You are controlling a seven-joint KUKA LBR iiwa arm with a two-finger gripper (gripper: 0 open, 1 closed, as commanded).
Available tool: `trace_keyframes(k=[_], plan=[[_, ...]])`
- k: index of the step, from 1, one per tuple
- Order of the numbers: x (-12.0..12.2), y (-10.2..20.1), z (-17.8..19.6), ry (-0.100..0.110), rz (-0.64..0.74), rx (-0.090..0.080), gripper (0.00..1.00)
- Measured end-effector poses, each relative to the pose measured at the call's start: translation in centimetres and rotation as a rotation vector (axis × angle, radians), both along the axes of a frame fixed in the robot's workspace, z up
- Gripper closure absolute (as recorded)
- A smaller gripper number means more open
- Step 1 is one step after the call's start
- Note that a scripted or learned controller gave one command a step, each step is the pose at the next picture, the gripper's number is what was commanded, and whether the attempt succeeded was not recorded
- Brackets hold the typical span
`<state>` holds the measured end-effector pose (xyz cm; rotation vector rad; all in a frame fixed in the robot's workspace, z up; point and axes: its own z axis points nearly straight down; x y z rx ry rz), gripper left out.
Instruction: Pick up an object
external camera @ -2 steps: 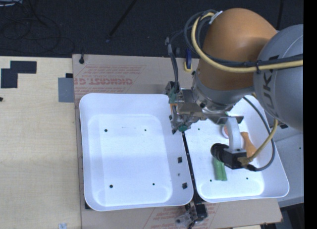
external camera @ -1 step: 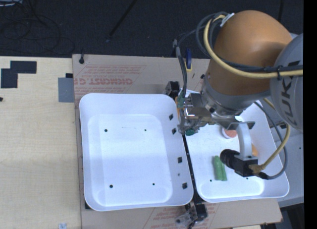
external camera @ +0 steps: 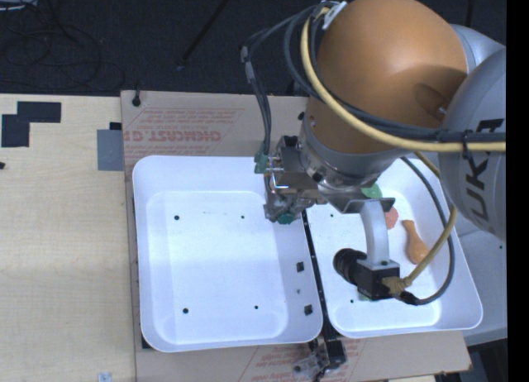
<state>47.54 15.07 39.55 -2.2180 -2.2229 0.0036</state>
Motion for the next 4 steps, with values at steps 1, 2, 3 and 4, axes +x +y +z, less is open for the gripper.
trace_keyframes(k=[1,2,3,4], plan=[[0.0,0.0,0.8,0.004,0.005,-0.003,1.00],[2.2,-9.0,7.5,-0.006,-0.009,-0.001,1.00],[1.5,-8.4,-6.2,0.013,-0.003,-0.002,1.00],[1.2,-5.9,6.8,-0.008,0.002,0.002,1.00]])
